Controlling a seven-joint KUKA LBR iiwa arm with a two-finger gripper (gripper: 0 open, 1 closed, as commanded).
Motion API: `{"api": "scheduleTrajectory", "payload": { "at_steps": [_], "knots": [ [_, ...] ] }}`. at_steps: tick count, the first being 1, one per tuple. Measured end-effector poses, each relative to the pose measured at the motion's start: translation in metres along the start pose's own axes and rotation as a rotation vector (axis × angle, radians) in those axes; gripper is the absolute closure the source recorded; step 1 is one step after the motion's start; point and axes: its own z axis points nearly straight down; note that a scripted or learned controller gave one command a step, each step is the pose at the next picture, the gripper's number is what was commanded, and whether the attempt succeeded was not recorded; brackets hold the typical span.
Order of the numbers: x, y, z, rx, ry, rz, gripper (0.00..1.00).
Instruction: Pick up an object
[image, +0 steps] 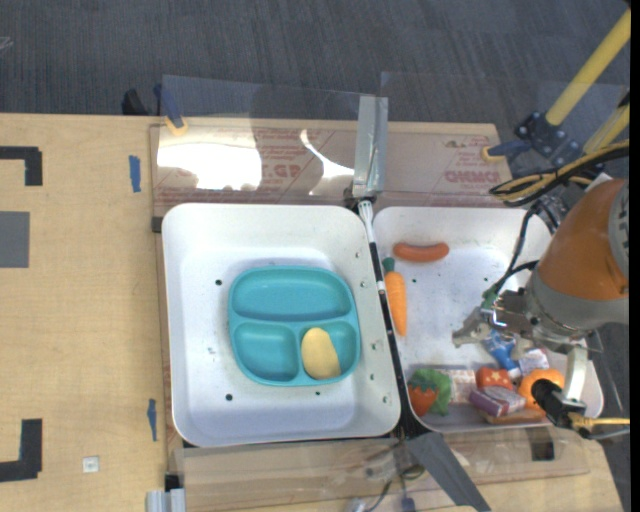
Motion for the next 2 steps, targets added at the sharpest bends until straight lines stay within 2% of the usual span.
{"api": "scheduleTrajectory", "payload": {
  "at_steps": [1,2],
  "knots": [
    [-0.0296,-0.0027,0.0307,-0.007,0.011,-0.037,0.00],
    [-0.0296,-0.0027,0.0310,-0.007,0.011,-0.036,0.00]
  ]
}}
